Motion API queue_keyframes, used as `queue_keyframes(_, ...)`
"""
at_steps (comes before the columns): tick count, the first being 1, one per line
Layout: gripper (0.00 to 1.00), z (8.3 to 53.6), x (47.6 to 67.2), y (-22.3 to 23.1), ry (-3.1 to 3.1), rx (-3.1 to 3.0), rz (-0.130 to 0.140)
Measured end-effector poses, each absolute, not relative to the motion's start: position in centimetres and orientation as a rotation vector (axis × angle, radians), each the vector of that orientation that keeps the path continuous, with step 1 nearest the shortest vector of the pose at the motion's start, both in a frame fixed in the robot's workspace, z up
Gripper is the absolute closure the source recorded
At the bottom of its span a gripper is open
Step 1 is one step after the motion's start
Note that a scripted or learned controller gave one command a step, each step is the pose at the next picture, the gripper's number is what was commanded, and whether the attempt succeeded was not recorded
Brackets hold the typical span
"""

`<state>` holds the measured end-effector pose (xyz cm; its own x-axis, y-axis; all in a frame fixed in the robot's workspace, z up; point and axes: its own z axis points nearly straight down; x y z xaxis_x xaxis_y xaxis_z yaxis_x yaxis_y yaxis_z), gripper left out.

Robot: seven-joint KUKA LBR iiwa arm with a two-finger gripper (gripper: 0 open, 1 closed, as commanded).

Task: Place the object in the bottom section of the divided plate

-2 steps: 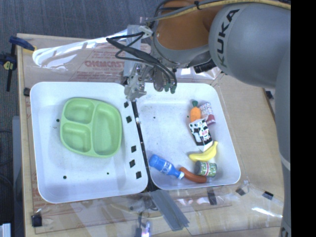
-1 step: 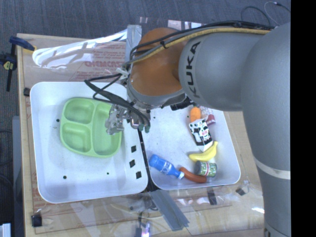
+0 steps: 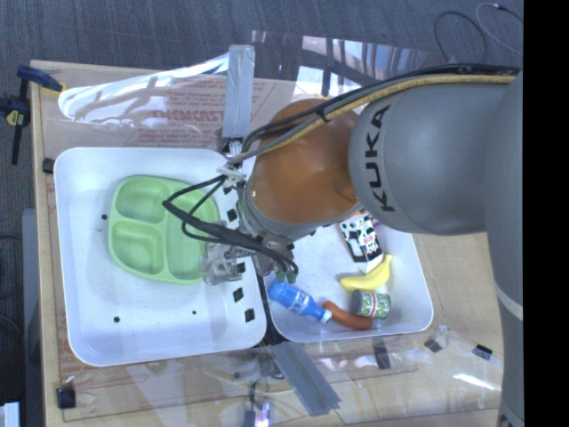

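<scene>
The green divided plate (image 3: 147, 225) lies in the left white bin (image 3: 89, 318), its sections bare where they show. My gripper (image 3: 222, 268) hangs low over the plate's right edge, close to the wall between the two bins. The orange-banded wrist and black cables cover the plate's right part. Whether anything sits in the gripper is hidden from this angle. In the right bin (image 3: 413, 314) lie a blue bottle (image 3: 296, 300), a yellow banana (image 3: 369, 276), a red sausage-shaped piece (image 3: 348, 318), a small green can (image 3: 373, 305) and a black-and-white patterned item (image 3: 360, 237).
The big grey arm (image 3: 436, 149) spans the right bin and hides most of its upper part. Grey tape strips (image 3: 238, 87) hold the bins at top and bottom. Bare white floor of the left bin lies below and left of the plate.
</scene>
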<state>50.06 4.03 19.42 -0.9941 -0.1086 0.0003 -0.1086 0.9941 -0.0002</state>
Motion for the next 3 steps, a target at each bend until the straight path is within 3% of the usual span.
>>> queue_keyframes(1,1.0,26.2,52.5,15.6,-3.131,0.291,0.0)
queue_keyframes(2,1.0,19.1,49.1,9.4,-3.139,0.111,0.001)
queue_keyframes(3,1.0,13.4,49.2,12.6,-3.135,0.19,0.0)
